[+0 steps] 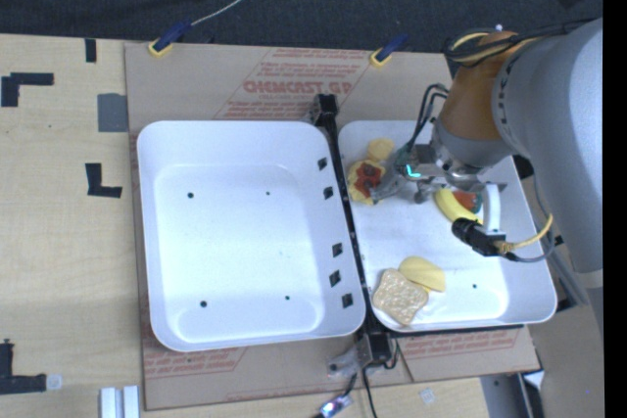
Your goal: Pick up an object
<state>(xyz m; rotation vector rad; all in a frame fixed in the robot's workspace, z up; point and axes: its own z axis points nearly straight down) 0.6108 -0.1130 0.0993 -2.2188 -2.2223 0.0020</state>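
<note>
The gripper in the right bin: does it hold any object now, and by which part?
It cannot be told. The gripper is low beside a red and yellow object near the right bin's left wall, but no hold shows.

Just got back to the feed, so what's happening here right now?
The arm's gripper is down in the right bin, working among small food-like items near the divider, by a red and yellow piece. A cracker-like square and a yellow piece lie near the front. Nothing is visibly held. The left bin sits beside it.
</note>
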